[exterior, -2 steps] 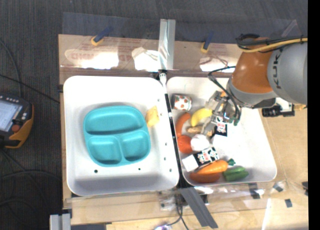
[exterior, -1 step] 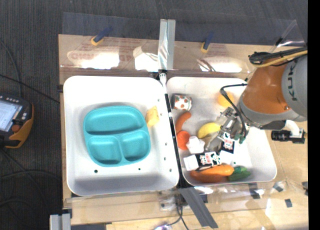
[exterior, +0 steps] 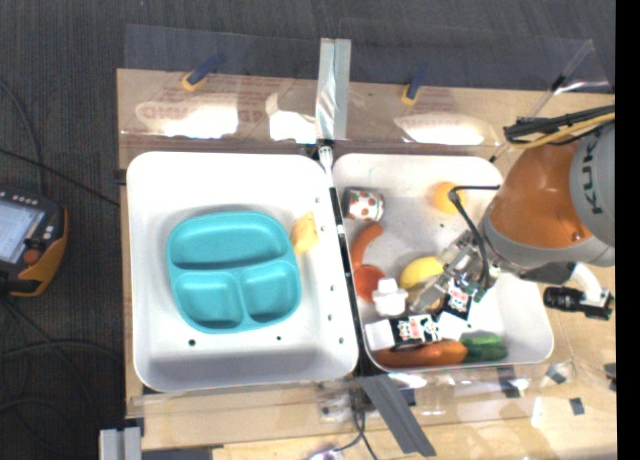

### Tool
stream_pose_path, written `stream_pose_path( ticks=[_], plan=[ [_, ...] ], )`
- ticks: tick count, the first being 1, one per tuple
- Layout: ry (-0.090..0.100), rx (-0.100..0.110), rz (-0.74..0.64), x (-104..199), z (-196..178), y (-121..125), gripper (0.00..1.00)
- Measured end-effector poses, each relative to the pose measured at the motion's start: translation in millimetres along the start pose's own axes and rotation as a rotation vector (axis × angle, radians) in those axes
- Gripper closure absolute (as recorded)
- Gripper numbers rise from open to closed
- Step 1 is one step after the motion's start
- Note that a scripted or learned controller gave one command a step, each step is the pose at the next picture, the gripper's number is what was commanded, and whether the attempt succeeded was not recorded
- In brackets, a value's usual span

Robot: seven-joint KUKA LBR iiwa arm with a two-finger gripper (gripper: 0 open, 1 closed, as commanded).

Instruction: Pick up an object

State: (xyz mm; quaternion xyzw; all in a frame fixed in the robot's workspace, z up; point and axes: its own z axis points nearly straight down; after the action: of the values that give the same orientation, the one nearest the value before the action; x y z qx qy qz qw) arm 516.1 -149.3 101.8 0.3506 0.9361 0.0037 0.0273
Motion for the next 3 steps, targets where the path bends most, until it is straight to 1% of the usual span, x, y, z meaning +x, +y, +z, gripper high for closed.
stream_pose_path(
  ticks=[1, 2, 3],
  plan=[
    [0.029, 0.016, 0.109, 9.0, 10.2, -28.0, 0.00],
    [0.034, 0.022, 0.116, 28.2, 11.0, 17.6, 0.00],
    [0.035, 0.028, 0.255, 31.9, 11.7, 35.4, 0.00]
  ],
)
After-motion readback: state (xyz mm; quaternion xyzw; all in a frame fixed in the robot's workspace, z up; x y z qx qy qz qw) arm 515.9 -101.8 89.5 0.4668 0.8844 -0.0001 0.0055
